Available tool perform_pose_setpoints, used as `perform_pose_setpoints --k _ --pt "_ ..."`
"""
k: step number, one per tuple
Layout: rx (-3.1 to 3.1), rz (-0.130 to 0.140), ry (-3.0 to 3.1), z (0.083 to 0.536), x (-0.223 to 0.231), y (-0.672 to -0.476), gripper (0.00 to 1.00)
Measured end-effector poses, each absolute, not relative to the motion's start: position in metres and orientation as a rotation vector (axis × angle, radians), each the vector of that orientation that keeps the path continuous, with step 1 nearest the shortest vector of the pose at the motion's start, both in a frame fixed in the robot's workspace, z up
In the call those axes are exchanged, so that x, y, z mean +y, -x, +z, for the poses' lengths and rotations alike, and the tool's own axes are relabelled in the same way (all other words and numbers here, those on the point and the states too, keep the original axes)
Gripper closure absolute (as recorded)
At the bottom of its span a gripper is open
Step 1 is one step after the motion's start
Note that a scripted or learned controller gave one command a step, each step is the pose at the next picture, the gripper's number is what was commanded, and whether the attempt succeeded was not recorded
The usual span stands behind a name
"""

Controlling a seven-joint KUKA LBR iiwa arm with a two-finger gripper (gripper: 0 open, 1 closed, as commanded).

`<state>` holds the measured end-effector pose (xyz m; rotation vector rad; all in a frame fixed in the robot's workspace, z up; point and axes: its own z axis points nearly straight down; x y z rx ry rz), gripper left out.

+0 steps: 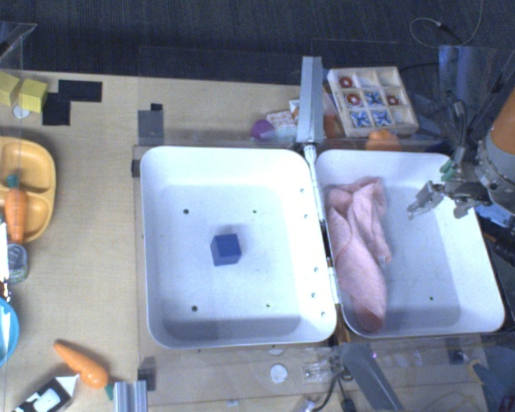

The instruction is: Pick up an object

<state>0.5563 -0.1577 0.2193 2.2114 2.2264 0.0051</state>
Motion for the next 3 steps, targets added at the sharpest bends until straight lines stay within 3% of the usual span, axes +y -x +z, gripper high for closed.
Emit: perform_pose_setpoints --k 1,2,3 --pt "2.370 0.012 -2.046 0.098 -0.125 -0.596 0.00" --pt "2.498 0.018 -1.871 0.093 -0.110 -0.536 0.00" --pt "2.090 0.019 -2.329 0.091 -0.096 -0.615 0.00"
